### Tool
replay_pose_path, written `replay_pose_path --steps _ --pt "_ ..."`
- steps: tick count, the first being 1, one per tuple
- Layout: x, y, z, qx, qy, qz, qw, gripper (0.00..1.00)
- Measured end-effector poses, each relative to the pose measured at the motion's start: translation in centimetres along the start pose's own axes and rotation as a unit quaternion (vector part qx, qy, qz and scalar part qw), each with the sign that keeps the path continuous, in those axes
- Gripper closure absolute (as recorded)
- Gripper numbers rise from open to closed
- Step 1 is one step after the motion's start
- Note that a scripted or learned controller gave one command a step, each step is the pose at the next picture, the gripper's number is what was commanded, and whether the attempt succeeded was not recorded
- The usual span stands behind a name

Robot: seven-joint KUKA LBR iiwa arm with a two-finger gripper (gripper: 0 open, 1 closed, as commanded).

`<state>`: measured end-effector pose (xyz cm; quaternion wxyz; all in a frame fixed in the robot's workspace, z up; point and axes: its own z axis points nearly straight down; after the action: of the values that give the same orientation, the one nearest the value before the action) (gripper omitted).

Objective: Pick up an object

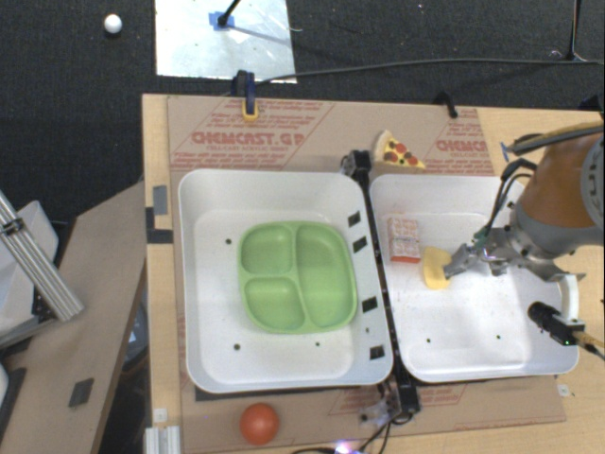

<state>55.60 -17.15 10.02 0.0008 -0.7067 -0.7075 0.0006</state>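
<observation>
In the right bin (473, 343) a pale yellow wedge-shaped object (435, 267) lies near the middle left. A small red-and-white box (405, 239) rests just above and left of it. My gripper (461, 260) reaches in from the right, its tip right beside the yellow piece's right edge. The arm's orange band (558, 192) sits over the bin's right side. I see nothing between the fingers.
The left bin (208, 348) holds a green divided plate (297, 275). A toy pizza slice (399, 151) lies on the cardboard behind the bins. An orange-red ball (259, 423) sits in front of the left bin. A black divider (373, 272) runs between the bins.
</observation>
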Motion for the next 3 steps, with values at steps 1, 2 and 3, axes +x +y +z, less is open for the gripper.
replay_pose_path --steps 1,2,3 --pt "-0.1 0.2 1.3 -0.003 -0.001 0.0 1.0 0.0" --pt "-0.1 0.3 0.2 -0.005 -0.002 0.0 1.0 1.0" --pt "0.7 -0.1 -5.4 -0.004 -0.001 -0.002 1.0 1.0"
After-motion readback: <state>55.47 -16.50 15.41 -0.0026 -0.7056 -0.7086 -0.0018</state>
